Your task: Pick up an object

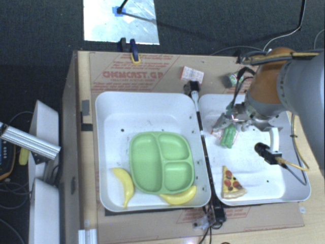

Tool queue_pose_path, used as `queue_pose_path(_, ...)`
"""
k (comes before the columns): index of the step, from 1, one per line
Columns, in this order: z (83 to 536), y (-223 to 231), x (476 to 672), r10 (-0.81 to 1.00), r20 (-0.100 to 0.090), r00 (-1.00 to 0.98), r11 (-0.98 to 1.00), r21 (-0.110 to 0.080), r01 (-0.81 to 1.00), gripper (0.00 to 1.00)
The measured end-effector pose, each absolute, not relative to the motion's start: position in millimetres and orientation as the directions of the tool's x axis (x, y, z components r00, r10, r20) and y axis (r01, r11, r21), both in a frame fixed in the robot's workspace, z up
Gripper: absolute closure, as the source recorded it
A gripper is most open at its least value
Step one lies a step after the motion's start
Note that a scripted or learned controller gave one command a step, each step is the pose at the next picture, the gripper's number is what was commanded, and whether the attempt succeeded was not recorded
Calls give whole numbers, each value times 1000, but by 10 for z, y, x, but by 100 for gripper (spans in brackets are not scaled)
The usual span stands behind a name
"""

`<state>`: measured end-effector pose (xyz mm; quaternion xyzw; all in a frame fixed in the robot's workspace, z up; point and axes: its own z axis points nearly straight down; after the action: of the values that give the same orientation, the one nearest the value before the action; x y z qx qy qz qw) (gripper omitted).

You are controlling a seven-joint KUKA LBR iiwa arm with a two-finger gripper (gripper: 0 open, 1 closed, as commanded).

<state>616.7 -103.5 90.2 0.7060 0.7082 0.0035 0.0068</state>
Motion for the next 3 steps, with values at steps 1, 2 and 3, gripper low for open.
queue_pose_path(1, 902, -869, 6102, 1000, -5, -3, 3, 16, 1000, 0)
queue_pose_path(2, 908, -867, 6044, 1000, -3, 0, 0, 19, 1000, 0)
queue_pose_path(3, 907, -898, 6064, 1000, 1, -2, 2, 16, 1000, 0)
